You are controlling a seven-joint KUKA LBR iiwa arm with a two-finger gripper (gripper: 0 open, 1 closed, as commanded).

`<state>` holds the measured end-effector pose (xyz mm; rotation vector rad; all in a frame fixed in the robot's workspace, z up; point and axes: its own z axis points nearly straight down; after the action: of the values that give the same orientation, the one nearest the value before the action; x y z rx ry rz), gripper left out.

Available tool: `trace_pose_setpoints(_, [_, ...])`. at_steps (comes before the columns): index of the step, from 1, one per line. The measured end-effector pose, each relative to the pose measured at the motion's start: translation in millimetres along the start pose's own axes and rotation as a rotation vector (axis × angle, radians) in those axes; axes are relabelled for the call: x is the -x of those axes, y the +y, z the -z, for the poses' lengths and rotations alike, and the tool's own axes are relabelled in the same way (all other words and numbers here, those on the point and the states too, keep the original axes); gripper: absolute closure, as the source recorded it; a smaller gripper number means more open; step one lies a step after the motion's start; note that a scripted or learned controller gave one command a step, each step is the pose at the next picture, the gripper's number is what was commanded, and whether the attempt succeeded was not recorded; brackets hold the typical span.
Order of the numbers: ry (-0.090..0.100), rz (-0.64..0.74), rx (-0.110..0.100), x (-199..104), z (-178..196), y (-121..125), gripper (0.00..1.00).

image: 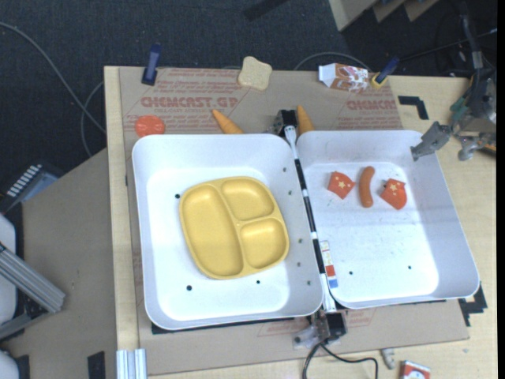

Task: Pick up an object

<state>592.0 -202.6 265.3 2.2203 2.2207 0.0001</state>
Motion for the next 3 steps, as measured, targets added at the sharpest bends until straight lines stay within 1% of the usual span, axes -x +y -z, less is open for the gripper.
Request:
trace_pose_setpoints(1, [0.003,0.001,-0.005,-34,-104,37,0.00])
trace_pose_setpoints(2, [0.002,0.001,-0.003,-67,-181,65,0.00])
trace_pose_setpoints(3, [0.000,0.002,0.000,-66,-170,65,1.00])
